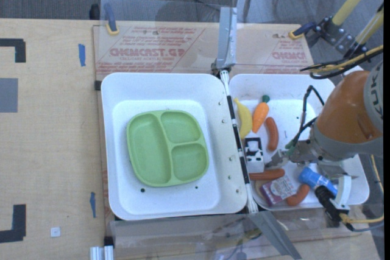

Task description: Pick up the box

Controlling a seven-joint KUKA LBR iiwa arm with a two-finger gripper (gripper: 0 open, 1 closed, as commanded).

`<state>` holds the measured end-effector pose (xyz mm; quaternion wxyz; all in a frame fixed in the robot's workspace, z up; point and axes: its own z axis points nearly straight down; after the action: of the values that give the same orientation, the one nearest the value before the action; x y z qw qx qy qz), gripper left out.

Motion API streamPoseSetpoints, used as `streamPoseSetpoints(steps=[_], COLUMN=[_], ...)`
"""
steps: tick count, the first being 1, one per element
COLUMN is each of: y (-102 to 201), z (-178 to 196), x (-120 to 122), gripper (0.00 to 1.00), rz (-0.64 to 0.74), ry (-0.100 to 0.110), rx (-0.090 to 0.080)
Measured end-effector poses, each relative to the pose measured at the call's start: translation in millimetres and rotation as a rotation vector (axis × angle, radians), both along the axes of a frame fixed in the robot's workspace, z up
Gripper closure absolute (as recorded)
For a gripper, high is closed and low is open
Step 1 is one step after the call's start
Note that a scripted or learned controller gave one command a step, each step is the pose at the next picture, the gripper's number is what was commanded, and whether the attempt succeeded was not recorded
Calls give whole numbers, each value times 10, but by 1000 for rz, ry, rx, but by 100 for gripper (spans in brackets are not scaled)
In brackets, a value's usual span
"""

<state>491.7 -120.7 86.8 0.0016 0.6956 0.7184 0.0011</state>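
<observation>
One small rectangular box (254, 151)

my bench (49, 149) carries two white bins side by side: the left bin (116, 149), the right bin (359, 192).

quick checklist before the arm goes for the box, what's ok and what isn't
1. Box in view, in the right bin: ok.
2. Box apart from the claw: ok, nothing held.
3. Space around the box: not ok, banana and a sausage lie close.
4. Claw over the right bin: ok.
5. Claw open or shut: cannot tell.
6. Green plate out of the way, in the left bin: ok.
</observation>
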Motion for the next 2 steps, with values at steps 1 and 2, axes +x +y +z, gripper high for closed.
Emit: streamPoseSetpoints(steps=[1,2], y=[-719,-491], z=[489,-6], x=[-124,741], gripper=[0,0], rz=[52,13], ry=[2,-2], rx=[-1,-2])
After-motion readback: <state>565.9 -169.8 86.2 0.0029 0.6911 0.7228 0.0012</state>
